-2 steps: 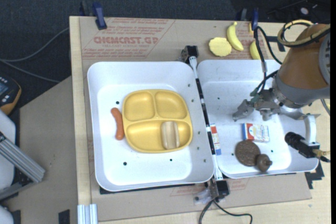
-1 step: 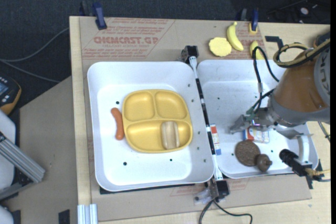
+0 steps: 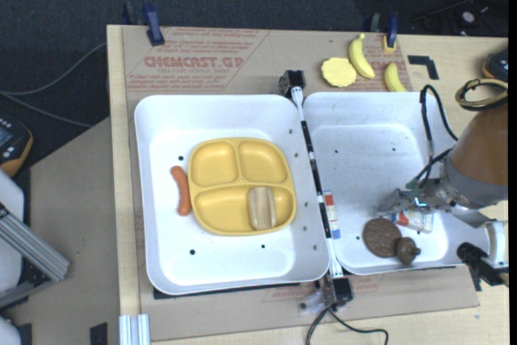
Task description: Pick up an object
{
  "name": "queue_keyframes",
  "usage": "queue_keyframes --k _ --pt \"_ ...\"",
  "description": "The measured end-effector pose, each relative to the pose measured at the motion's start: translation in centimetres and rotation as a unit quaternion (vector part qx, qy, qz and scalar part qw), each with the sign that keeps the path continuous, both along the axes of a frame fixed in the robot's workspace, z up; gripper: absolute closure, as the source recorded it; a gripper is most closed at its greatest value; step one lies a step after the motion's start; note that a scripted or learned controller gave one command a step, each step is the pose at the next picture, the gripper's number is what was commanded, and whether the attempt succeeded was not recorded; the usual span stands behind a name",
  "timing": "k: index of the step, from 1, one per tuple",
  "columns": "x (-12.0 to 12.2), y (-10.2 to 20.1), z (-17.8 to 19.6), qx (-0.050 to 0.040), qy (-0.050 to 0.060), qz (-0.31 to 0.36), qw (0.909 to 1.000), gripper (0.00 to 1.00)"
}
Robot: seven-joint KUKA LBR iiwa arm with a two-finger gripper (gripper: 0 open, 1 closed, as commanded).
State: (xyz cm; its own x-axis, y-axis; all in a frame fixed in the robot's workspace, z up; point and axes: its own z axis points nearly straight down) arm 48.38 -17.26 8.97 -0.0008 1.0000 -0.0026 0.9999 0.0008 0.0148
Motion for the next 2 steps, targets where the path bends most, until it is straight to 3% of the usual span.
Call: queue_keyframes --k 1,2 --pt "0.18 -0.11 1.19 -0.0034 -0.004 -0.001 1.0000 1.00" --pt "0.09 -0.08 1.06 -0.0026 -0.002 -0.001 1.0000 0.00"
